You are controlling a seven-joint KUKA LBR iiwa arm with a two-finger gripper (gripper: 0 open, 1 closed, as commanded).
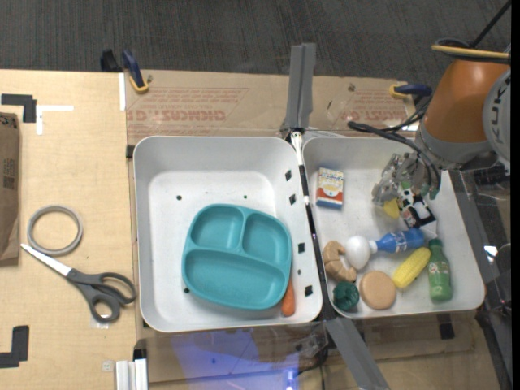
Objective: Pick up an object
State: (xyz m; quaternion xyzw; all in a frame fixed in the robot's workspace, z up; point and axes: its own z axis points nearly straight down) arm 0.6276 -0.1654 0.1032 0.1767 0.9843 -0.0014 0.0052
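- Hanging low in the upper right part of the right bin (357, 165), the end effector (396, 184) is sitting directly over a small yellow object (392, 209). From this slant I cannot tell how far it is opening or whether it is gripping anything.
- The yellow object is lying partly hidden beneath the end effector, so its outline is reading poorly. It is looking like a light, smooth plastic toy, probably a little slippery, and is calling for a hold across its narrowest width.
- Just below it, a blue bottle (400, 241) is lying on its side with its neck touching a white egg (357, 250). Being round and light, it is likely rolling under a push, so mid-body is looking the safest place to hold.
- A small carton (330, 187) is lying flat in the bin's upper left, apart from the rest. It is looking stiff, light and flat-sided, so it is offering the easiest hold, across its short sides.
- Along the bin's lower edge, a yellow corn cob (411, 266), a green bottle (439, 270) and a tan bun (378, 289) are crowding together, leaving little room around each.
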